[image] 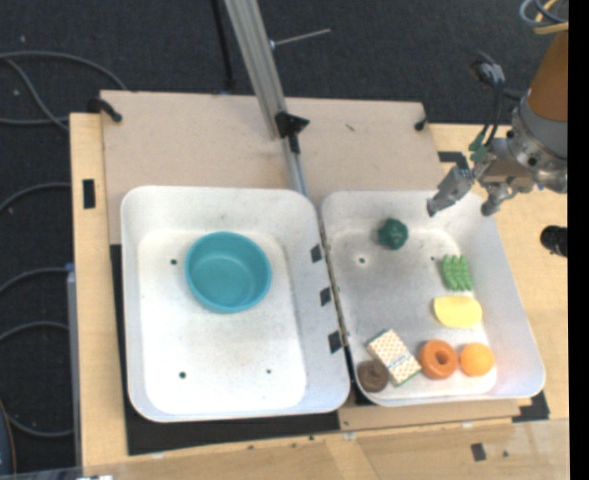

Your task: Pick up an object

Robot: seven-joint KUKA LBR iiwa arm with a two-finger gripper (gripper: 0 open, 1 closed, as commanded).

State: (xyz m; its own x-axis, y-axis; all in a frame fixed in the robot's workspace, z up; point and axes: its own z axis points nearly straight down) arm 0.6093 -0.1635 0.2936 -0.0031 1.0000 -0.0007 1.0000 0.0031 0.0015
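Objects: brown ring, patterned block, orange ring and orange ball along right bin's near edge; green ball toward its far edge. Wooden bench on dark floor. Gripper hovers over far right corner, fingers spread wide, holding nothing.

Arm enters from the right, orange band above grey wrist. Pincer hangs above the bench's far right area, fingers spread, nothing between them.
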